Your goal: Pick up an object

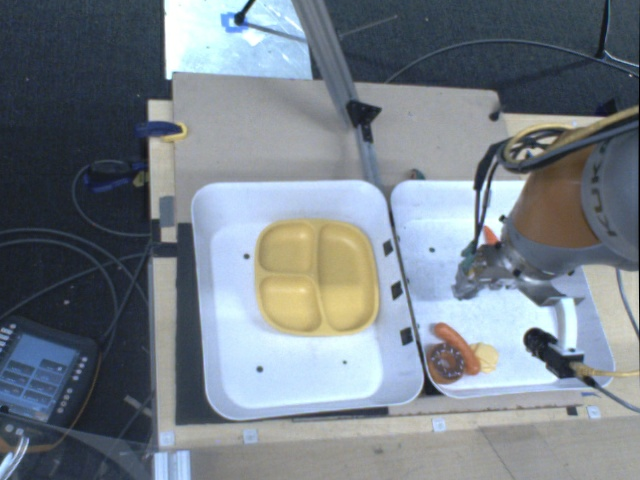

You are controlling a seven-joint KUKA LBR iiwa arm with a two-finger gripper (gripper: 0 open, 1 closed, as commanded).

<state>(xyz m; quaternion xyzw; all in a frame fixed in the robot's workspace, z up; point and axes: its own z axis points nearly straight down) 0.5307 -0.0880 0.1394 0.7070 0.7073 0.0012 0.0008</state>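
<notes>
Orange-red and glossy-looking, so probably hard plastic: judging the toy sausage (452,336) the handiest thing to pick. Lying slantwise in the near part of the right bin (430,223), touching or almost touching a brown doughnut (444,363) on its near side, with a pale yellow lump (486,356) just right of both. Expecting it to be light, stiff and rather slippery, apt to roll or squirt out under a squeeze, though hardly fragile. Favouring a hold across the narrow middle, closing on the two long sides rather than the rounded ends.

Hanging just beyond the sausage on its far side and apart from it: the pincer (470,280), carried by the grey arm reaching in from the right. Being unable to tell whether wide or narrow; seeing nothing gripped in it.

Minding the doughnut crowding the sausage's near side, likely to be nudged or caught along with it if the approach is coming in too low on that flank. Noting also a small orange piece (489,235) farther back beside the arm, too hidden to name.

Sitting well apart in the left bin (225,353): a yellow divided plate (318,275), not obstructing anything. Resting both bins on the pale surface (260,128).
</notes>
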